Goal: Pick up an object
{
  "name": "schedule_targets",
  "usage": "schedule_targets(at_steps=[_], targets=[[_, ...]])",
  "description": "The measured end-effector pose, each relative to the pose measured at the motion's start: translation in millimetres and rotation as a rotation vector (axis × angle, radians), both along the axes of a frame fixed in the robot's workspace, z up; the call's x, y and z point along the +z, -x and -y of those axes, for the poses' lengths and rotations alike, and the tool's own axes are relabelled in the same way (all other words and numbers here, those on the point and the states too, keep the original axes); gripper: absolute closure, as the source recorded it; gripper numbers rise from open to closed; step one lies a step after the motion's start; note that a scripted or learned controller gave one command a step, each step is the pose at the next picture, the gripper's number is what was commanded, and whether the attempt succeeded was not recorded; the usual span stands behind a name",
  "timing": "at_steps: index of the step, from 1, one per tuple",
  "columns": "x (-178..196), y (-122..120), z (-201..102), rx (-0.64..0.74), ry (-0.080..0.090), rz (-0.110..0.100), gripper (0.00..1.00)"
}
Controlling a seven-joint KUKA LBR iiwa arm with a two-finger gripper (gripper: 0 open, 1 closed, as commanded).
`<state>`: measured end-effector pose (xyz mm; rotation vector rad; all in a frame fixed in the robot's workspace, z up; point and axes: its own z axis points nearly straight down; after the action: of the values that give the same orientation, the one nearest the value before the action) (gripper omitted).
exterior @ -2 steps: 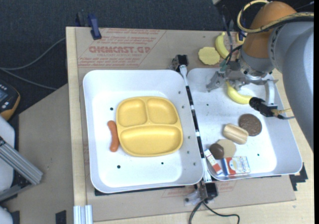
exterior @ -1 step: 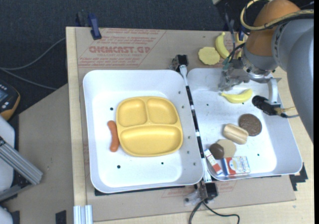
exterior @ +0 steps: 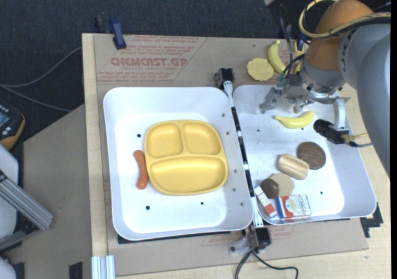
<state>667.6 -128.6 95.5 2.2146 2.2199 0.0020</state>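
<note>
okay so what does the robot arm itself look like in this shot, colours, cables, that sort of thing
The arm comes in from the right as a thick, rounded grey body with a glossy orange band above the wrist. A yellowish cable loops beside that band. Below sits a grey metal tool with thin angular parts, and a black connector with a cable hangs off its side.
</note>
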Motion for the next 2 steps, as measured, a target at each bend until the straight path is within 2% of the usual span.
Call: schedule_targets(at_steps=[1, 2], targets=[[-11.0, 2.1, 73.9, -0.008, 0.0, -0.003, 0.0], [1.1, -0.3, 69.6, -0.002, 0.001, 0.002, 1.0]])
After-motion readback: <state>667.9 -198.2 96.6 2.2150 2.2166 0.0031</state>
